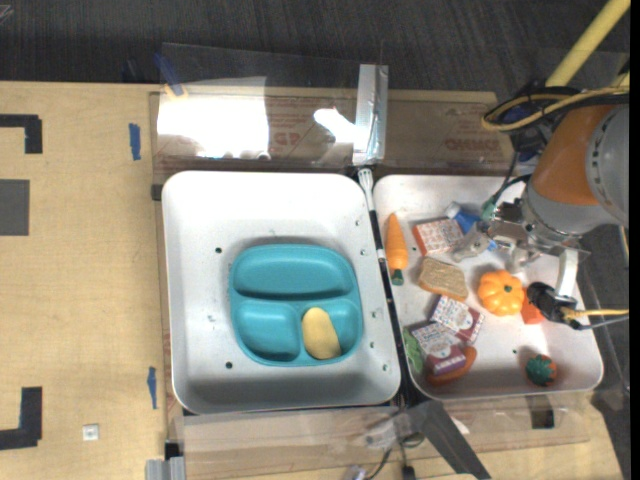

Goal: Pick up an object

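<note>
Counting: I am seeing two white bins, the left bin (190, 298) and the right bin (585, 363), sitting side by side on the table (70, 298).
Left bin: it is holding one teal divided tray (290, 273) with one yellow potato-shaped piece (321, 333) lying in its lower right compartment.
Right bin: it is carrying one carrot (397, 243), one bread slice (444, 277), one small pumpkin (500, 293), three printed packets (438, 236), one green ball (541, 369).
Gripper: the gripper (520, 253) is hanging over the right bin, just above the pumpkin.
Fingers: I cannot tell their state.
Writing: the packet print is looking too small to read.
</note>
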`<action>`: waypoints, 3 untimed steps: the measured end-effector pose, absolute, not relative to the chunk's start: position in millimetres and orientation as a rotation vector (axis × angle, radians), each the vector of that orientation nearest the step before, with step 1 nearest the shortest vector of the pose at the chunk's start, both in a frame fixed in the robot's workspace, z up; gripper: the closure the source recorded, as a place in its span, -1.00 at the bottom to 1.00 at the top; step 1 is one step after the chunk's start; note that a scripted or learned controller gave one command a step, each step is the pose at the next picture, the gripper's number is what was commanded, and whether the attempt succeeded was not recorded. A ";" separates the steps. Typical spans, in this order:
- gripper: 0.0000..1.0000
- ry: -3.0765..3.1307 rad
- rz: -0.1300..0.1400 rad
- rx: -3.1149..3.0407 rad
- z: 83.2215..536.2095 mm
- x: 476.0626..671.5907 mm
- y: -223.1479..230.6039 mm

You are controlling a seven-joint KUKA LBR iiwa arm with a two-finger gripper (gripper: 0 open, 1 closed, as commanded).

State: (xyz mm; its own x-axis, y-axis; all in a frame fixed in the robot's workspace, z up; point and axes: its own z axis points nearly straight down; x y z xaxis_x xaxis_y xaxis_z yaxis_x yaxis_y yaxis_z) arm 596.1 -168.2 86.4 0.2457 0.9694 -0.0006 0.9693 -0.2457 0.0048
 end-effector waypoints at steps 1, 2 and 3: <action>-1.00 1.924 0.004 2.479 86.2 610.9 -159.1; -1.00 1.986 0.007 2.434 87.6 542.2 -193.4; -1.00 1.797 0.021 2.600 89.1 566.8 -198.7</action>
